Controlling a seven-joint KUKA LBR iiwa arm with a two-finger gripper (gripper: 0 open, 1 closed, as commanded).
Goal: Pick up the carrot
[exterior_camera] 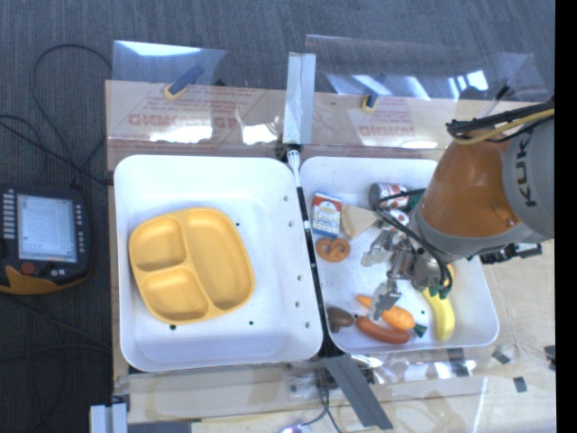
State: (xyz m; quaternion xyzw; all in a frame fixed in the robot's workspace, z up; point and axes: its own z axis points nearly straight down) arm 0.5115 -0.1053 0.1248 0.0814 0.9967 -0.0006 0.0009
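Carrot point(397, 317) low in the right bin point(482, 327), just above a red sausage point(382, 331), beside a banana point(441, 315). Gripper point(389, 289) directly over the carrot, fingers slightly apart, nothing between them. Yellow divided plate point(189, 263) in the left bin point(153, 174).

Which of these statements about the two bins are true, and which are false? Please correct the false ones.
1. The yellow divided plate lies in the left bin. True.
2. The carrot lies on the plate. False: it lies in the right bin, beside the pincer.
3. The banana lies in the right bin. True.
4. The plate holds food. False: its compartments are bare.
5. The arm reaches over the left bin. False: over the right bin.
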